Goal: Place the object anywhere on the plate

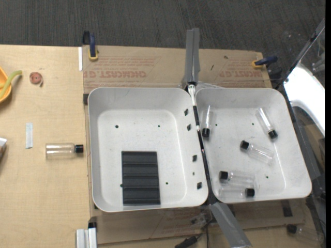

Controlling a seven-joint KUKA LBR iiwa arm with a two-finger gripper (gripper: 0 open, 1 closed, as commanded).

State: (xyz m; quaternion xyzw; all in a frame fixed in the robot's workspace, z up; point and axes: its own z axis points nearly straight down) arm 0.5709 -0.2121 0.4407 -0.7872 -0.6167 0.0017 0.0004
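Toward the near side of the left bin (98,138), a black ribbed plate (139,178), lying flat on the bin floor and carrying nothing on top. No other contents in that bin besides the plate. Over in the right bin (289,138), five clear vials with black caps, all lying on their sides and all well apart from the plate: one along the left wall (206,120), one toward the far right (266,122), one near the middle (256,150), and two close together at the near edge (237,178), (235,192). Probably one of these as the object to move, though impossible to tell which. Outside both bins, on the counter (51,200) to the left, one more vial (62,149) of the same kind, also on its side. Judged from this layout: task not begun, or only at its very start. Left to do: grasp one vial, lift it over the wall between the bins, lower it onto the plate, release. As for the gripper, cannot tell how far open, nor whether holding anything. Worth noting for later: round vials, likely to roll, though perhaps held in place by the ribs of the plate.
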